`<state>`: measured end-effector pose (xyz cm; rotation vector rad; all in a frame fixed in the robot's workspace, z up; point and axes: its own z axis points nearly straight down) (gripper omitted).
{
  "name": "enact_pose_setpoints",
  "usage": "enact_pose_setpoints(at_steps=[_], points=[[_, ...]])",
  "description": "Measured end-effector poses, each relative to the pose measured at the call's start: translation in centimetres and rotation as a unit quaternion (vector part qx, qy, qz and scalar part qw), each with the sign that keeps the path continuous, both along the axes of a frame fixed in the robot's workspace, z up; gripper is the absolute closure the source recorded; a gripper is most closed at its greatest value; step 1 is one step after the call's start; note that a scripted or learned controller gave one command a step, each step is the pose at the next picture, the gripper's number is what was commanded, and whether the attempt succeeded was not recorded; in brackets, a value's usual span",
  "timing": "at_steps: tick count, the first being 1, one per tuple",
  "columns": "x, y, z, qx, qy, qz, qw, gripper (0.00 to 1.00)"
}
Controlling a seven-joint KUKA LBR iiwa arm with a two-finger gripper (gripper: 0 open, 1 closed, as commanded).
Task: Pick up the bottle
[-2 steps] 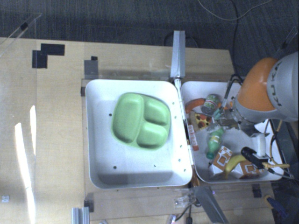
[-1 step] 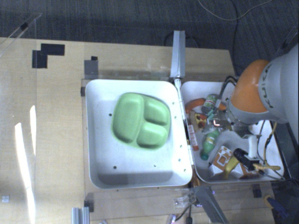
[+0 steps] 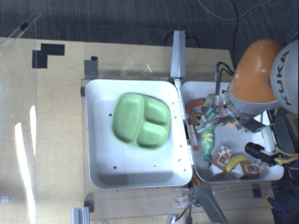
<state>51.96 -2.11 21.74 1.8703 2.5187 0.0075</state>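
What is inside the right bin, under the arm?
The right bin holds a green bottle, a banana, patterned cartons and a red item. The arm covers the bin's upper part, hiding anything beneath.

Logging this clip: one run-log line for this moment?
arm: over right bin | bottle: lying in bin, not lifted | left bin: green tray

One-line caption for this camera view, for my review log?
KUKA arm over right bin of clutter, near green bottle; green divided tray in left bin.
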Motion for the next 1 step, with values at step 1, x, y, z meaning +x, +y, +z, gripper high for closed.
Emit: enact_pose_setpoints(at_steps=[1], points=[[0.00,-0.01,0.00,0.0000,0.000,0.000,1.0000,0.00]])
